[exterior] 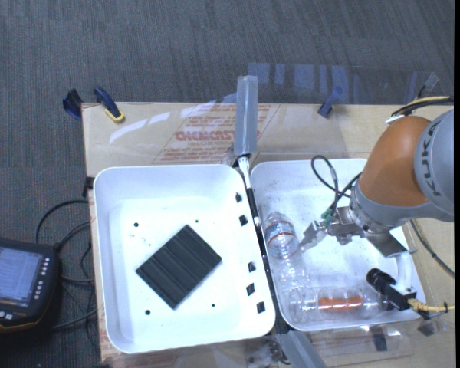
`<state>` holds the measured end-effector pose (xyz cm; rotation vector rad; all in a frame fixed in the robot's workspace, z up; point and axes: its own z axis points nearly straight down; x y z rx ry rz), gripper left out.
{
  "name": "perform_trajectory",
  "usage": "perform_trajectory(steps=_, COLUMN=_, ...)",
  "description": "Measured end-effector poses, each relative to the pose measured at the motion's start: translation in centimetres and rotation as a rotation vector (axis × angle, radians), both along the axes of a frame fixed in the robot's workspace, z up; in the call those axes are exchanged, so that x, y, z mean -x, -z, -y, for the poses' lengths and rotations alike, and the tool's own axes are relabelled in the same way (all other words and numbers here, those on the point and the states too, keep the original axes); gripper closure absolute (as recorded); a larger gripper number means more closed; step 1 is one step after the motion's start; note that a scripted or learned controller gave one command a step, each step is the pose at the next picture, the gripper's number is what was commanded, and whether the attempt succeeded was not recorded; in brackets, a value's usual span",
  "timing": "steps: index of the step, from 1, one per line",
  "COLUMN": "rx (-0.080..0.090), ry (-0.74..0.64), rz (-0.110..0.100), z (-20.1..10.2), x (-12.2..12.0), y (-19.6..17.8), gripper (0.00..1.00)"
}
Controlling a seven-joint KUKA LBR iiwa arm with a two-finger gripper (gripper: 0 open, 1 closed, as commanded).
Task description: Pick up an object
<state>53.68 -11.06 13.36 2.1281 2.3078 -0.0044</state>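
2 clear plastic bottles lie in the right bin; a black ridged slab lies flat in the left.

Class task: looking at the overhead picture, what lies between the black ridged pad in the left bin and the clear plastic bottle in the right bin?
In the camera view, between the black ridged pad and the clear plastic bottle lie bare white bin floor and the divider where both bins meet.

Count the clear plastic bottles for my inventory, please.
2, both in the right white bin: one clear plastic bottle by its left wall, another along its near edge. The arm may hide more.
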Motion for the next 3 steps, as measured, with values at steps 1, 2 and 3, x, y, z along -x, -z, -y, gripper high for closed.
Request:
perform_trajectory(steps=1, rx=0.022, ry=-0.232, rz=-0.014, z=-0.3, x=-8.3, y=4.5, gripper=0.00)
perform_trajectory(steps=2, rx=0.019, ry=-0.228, rz=-0.013, z=-0.1, x=-10.3, y=4.6, gripper=0.00)
perform_trajectory(steps=3, rx=0.021, ry=-0.238, rz=0.014, z=-0.1, x=-5.5, y=4.0, gripper=0.00)
